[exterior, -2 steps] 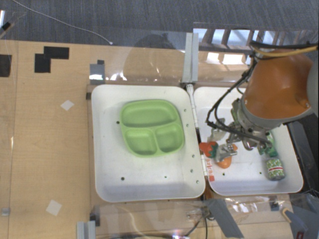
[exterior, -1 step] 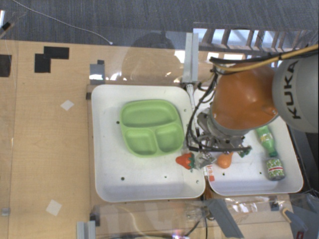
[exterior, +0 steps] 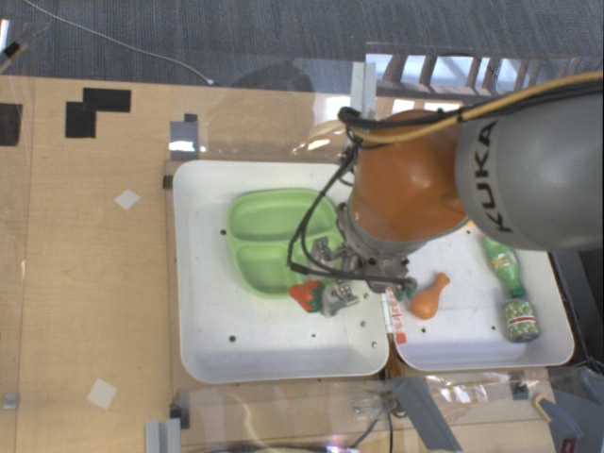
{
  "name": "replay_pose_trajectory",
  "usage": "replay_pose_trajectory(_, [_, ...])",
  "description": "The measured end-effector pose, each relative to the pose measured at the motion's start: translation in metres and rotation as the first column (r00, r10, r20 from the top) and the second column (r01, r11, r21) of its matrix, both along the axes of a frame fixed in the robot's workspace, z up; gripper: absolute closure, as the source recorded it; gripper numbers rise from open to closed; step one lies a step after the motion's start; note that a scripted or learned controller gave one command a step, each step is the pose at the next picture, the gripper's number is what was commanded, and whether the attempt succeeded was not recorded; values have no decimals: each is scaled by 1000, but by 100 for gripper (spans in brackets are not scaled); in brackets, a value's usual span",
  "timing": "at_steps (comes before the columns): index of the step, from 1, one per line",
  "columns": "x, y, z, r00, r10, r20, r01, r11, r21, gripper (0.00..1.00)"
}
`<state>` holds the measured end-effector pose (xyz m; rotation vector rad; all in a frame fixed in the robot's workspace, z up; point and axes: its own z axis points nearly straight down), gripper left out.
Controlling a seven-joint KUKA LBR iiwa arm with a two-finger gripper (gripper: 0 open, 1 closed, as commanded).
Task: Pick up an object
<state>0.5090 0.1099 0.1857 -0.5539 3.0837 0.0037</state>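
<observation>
A green two-compartment dish [exterior: 269, 239] lies in the left bin [exterior: 217, 347]. At its lower right edge sits a small red object [exterior: 304, 296], partly hidden. My gripper [exterior: 332, 295] hangs low over the left bin's right side, right beside that red object and touching or nearly touching it. The arm's orange band and grey body cover the area above it. In the right bin [exterior: 472, 352] lie an orange pear-shaped toy [exterior: 430, 295] and a green bottle [exterior: 510, 286] with a dark cap end.
A red-and-white strip [exterior: 394, 316] lies along the divider between the two bins. Black cables loop from the wrist over the green dish. A metal frame stands behind the right bin. Wooden benchtop stretches to the left.
</observation>
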Motion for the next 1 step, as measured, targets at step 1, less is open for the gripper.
replay_pose_trajectory(1, [11, 36, 5, 891, -454, -2, 454, 891, 3, 100])
